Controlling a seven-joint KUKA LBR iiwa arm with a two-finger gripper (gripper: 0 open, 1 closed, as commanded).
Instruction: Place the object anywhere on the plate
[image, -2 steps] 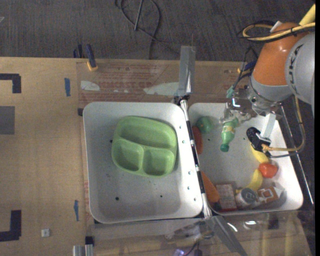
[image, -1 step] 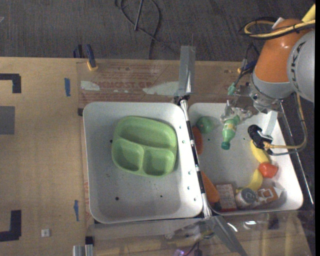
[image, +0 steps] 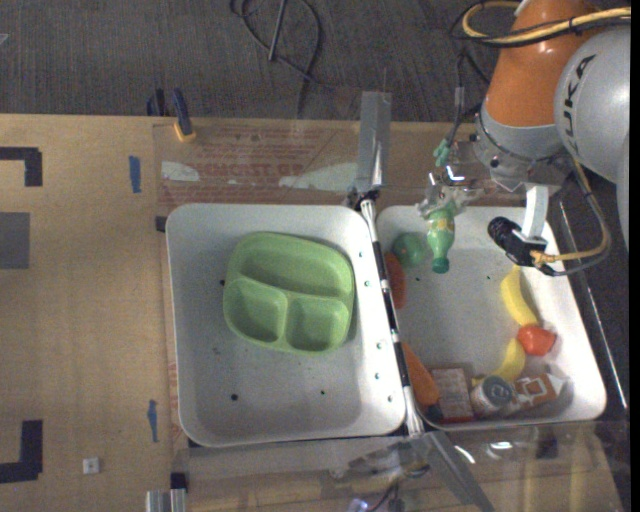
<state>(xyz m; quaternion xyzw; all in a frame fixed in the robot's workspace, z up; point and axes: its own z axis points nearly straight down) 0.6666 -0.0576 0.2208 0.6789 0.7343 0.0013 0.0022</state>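
Camera view, looking down at a slant on both white bins. Left bin carries the green plate, three compartments, sitting in the upper middle of the bin floor; I see nothing resting on it.

Right bin holds the clutter. Gripper hangs over that bin's upper left part, below the orange band of the arm, which is cut off at the top and right of the picture. A small green bottle hangs upright directly beneath the metal fingers, its top right at their tips. I read it as pinched between them, closed down to the width of the bottle's neck, but the contact point is small and cluttered by wires, so this is my best reading only. I can't tell whether the bottle's base touches the bin floor.

Just left of the bottle, a dark green round object, hard to identify. An orange-red item lies against the divider wall, partly hidden by it. Another orange piece lower down, likewise tucked against the wall. A yellow banana lies along the right side, with a red-orange thing at its lower end. Bottom edge: a small box, a round can, and more packaging, blurred together.
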